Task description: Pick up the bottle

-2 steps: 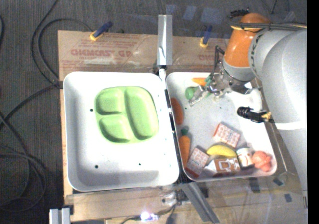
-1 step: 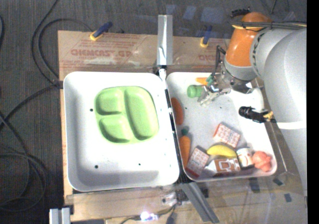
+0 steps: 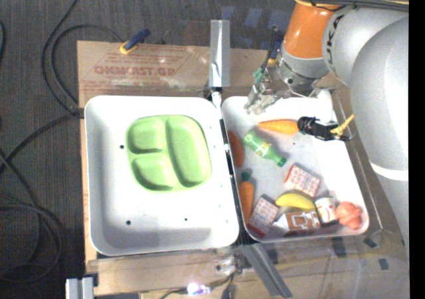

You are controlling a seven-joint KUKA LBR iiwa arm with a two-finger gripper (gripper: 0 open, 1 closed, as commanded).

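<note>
Still at the approach step, by my reading: the end effector (image 3: 260,99) hangs over the far edge of the right bin (image 3: 355,178), near its back left corner, and nothing sits between its fingers. Whether those fingers are spread or closed I cannot tell; they are small, pale and blur into the white bin wall behind them.

The bottle (image 3: 261,147), green with a pale label and lying on its side, rests on the bin floor just in front of the end effector and slightly to its right as the camera sees it, apart from it. An orange carrot (image 3: 279,127) lies between the two, close to the bottle's cap end.

The next move, I judge, calls for shifting forward past the carrot, turning the wrist so the fingers straddle the bottle's narrow width, then lowering. The carrot's nearness could get in the way of a finger.

Further from the end effector, a cluster of toy food crowds the bin's near side: a banana (image 3: 295,200), small boxes, a pinkish lump whose nature is unclear. The arm's grey bulk covers the bin's right rim. The green tray (image 3: 169,151) sits in the left bin, well apart.
</note>
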